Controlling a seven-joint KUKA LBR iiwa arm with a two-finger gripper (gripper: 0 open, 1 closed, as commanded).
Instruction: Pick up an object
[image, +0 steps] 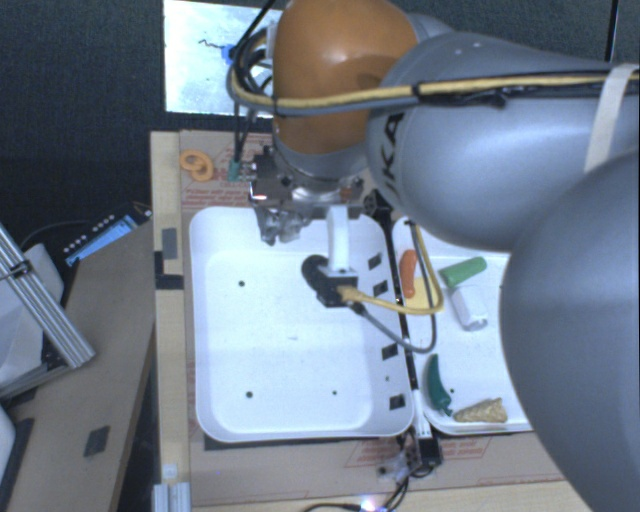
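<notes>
Over the far end of the left bin (280, 370): claw (279, 228), hanging low. Spread or pressed together, cannot tell from here. Things to pick lie in the right bin (475, 355): orange stick (407, 270), green block (462, 270), dark green pod (437, 385), tan cone (480, 410).

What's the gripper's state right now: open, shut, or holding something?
Gripper: cannot be told from this view; it hangs over the far end of the left bin.
</notes>
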